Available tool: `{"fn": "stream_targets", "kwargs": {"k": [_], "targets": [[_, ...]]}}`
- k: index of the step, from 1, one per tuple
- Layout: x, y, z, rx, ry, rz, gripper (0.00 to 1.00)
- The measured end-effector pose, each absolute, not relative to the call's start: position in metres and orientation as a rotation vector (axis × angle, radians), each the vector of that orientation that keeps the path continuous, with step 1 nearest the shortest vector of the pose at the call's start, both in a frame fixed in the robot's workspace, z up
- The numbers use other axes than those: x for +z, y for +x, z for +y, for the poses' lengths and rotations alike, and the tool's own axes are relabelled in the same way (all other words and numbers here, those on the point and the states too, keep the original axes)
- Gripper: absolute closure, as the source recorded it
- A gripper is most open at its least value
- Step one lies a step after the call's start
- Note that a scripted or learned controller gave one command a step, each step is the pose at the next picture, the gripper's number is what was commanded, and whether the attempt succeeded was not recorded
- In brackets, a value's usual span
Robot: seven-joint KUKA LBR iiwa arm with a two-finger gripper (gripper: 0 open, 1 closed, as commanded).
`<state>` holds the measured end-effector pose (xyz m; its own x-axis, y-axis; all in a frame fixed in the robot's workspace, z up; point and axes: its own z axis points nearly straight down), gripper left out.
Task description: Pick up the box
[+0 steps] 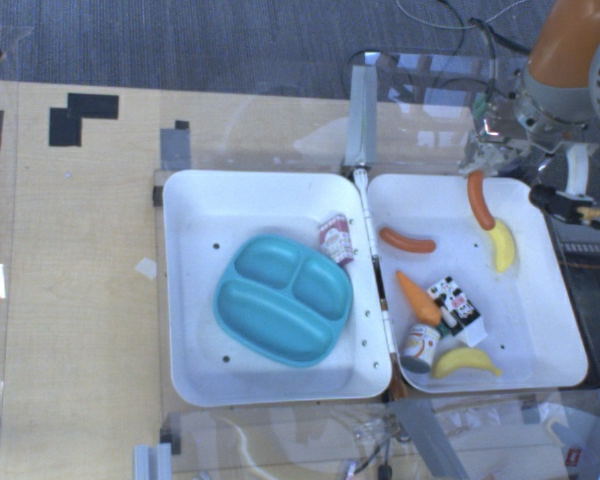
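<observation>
Box (453,303), a small carton printed in black-and-white cow patches, lies tilted near the front of the right bin (555,298), its left edge touching or overlapping an orange carrot (418,299). A small cup (418,343) sits just below the carrot, and a yellow banana (464,363) lies just in front of the carton. 2 sausages, 1 (408,239) near the bin's left wall and 1 (479,200) toward the back, and a second banana (502,246) sit well apart from it.

In the left bin (195,298) a blue divided plate (283,299) fills the centre, with a small red-and-white packet (336,238) at its upper right corner.

The grey arm with its orange band (575,30) stands over the back right corner of the right bin, and the gripper (492,133) hangs near the bin's rear rim, far from the carton; whether it is spread or closed cannot be told at this size.

The approach has not yet reached the carton, by the look of things. A clean pick likely calls for travelling forward and left across the bin, then descending with the pincer turned to match the carton's slant and closing across its narrow sides. The carrot crowds the left edge and the banana the front, so the descent should favour the free right and rear sides to avoid catching either.

No brand or wording can be read on the carton, the packet or the cup; the print is too small.
</observation>
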<state>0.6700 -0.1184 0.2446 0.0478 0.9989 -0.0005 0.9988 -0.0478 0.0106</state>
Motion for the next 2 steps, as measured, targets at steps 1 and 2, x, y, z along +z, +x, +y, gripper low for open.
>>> {"fn": "stream_targets", "kwargs": {"k": [1, 2], "targets": [[0.223, 0.573, -0.169, 0.004, 2.308, 2.125, 1.0], [0.269, 0.628, -0.192, 0.007, 2.495, 1.898, 1.0]]}}
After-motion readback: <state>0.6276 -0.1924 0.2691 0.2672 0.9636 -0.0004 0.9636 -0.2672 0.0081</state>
